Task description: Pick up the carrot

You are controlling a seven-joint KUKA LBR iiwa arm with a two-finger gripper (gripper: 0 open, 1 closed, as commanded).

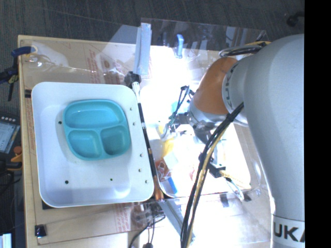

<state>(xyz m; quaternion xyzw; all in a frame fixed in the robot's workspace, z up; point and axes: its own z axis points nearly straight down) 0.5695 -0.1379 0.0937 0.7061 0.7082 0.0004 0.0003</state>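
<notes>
From my remote seat I see the arm (269,128) over the glare-washed right bin (243,154), where I cannot pick out the carrot or the pincer's state, and beyond it the teal tray (97,127) in the left bin (46,174)

A divided tray (97,127) lies in the left bin (46,185); the arm (258,97) overhangs the right bin (248,182).

Right bin (207,81) is totally blown out by glare, contents washed white; left bin (46,154) evenly lit and sharp, soft shadows inside.
</notes>
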